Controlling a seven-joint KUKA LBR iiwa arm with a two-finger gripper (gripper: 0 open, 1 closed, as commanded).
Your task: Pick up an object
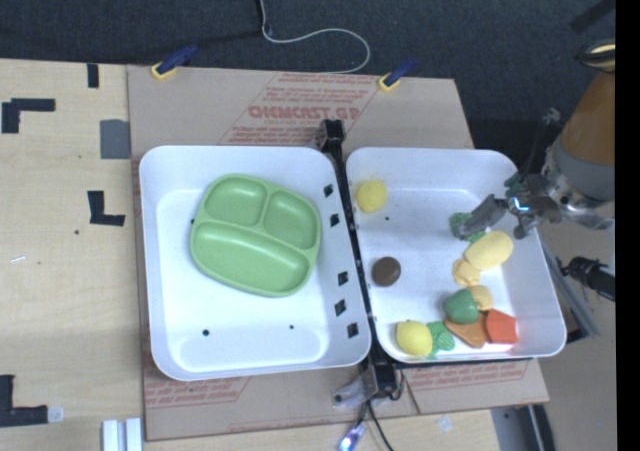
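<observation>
The right bin [430,164] holds several toy foods. A pale yellow piece [488,250] lies by the bin's right wall, with a small green piece [462,225] just left of it. My gripper [498,222] hangs over these two at the right wall. Its fingers are spread open, one finger [483,212] reaching toward the green piece, and nothing sits between them. Further off are a yellow ball [371,195], a brown round piece [386,270], a yellow lemon [414,338], a green pepper [462,305] and a red-orange block [501,327].
The left bin [165,339] holds a green divided plate [256,233]. A black divider [345,229] runs between the bins. The arm [592,154] comes in over the right bin's right wall. Bare floor lies in the right bin's middle.
</observation>
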